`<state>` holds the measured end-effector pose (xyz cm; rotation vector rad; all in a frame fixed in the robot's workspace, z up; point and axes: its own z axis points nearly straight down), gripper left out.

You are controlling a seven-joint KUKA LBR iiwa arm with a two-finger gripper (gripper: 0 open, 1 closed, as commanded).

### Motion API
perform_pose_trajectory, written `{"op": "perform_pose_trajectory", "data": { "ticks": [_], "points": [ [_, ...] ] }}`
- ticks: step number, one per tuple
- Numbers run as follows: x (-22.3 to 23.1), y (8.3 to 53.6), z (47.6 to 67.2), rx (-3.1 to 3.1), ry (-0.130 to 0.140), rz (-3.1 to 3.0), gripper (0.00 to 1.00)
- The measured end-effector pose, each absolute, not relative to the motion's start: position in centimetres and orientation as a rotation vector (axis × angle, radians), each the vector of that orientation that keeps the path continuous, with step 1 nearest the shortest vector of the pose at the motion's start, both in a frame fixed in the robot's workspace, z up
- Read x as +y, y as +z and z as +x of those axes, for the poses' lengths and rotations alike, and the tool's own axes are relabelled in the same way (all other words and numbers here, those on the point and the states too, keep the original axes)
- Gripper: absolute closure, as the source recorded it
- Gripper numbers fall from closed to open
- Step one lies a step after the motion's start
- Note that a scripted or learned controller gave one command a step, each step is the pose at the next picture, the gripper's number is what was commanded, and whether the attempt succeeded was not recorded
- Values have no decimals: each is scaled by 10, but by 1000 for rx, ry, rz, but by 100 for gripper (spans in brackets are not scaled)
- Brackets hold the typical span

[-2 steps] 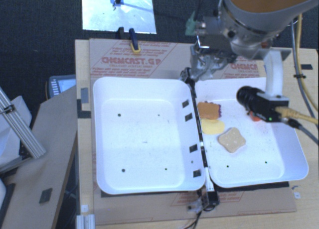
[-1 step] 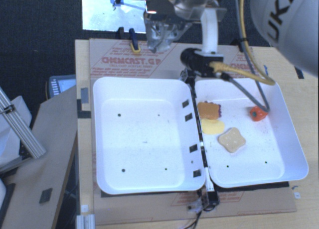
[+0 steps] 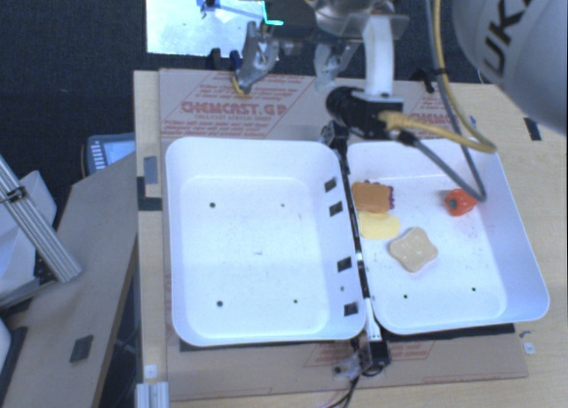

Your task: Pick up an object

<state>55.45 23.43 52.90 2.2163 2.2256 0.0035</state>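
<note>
The pincer hangs wide, holding nothing, above the tabletop. Lower it over the orange-red rounded toy, well clear of the yellow cable.

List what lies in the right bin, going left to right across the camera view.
Orange-brown block with a purple edge → beige square piece → small orange-red piece. The pale yellow flat piece overlaps the first two in that direction, so it is left out.
</note>
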Motion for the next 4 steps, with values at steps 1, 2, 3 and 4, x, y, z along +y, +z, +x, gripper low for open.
{"op": "perform_pose_trajectory", "data": {
  "ticks": [1, 2, 3, 4],
  "points": [
    [99, 482, 538, 2207, -7, 2234, 0],
    [107, 495, 539, 2227, 6, 2212, 100],
    [174, 472, 556, 2233, 2, 2212, 100],
    [217, 504, 623, 2226, 12, 2211, 100]
  ]
}}
